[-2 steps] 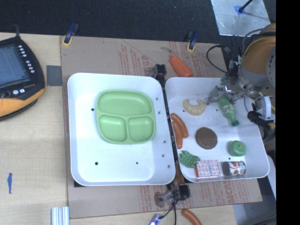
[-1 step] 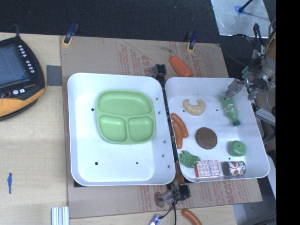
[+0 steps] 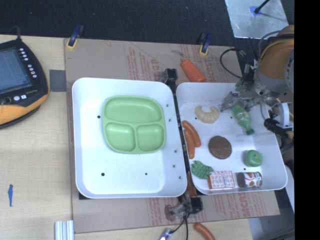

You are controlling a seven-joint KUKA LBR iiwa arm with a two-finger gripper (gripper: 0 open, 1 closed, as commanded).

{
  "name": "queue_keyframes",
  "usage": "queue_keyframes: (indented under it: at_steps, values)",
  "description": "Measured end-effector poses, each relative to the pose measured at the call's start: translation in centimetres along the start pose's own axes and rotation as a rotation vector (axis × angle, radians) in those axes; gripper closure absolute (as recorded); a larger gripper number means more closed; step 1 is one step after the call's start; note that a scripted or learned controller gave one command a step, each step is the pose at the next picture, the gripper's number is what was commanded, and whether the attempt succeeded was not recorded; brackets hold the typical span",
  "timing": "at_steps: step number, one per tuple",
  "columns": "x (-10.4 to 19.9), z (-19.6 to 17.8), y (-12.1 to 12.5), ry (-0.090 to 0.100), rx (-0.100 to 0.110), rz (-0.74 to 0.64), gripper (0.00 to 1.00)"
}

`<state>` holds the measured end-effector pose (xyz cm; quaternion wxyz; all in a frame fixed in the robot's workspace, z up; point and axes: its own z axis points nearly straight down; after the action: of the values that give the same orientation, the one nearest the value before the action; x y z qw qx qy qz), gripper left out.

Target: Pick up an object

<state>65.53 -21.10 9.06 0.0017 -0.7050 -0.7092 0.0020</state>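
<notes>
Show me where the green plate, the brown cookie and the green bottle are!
green plate point(image 3: 134, 123): camera view, on the ridge between its compartments.
brown cookie point(image 3: 220, 147): camera view, middle of its round face.
green bottle point(image 3: 243, 117): camera view, middle of its body.

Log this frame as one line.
stage: reach | gripper: over right white bin, at green plastic bottle | grasp: unconfirmed | left bin: green divided plastic tray

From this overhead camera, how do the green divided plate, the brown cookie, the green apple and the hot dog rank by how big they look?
Largest to smallest:
1. green divided plate
2. hot dog
3. brown cookie
4. green apple

The hot dog is longer but narrower than the cookie, so those two are close.
</notes>
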Motion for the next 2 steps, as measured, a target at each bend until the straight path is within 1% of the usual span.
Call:
queue_keyframes:
  at_steps: [1, 2]
  values:
    - [-0.2, -11.6, -3.6, -0.001, -0.006, 0.004, 0.00]
    - [0.0, -4.3, 0.0, -0.001, -0.001, 0.000, 0.00]
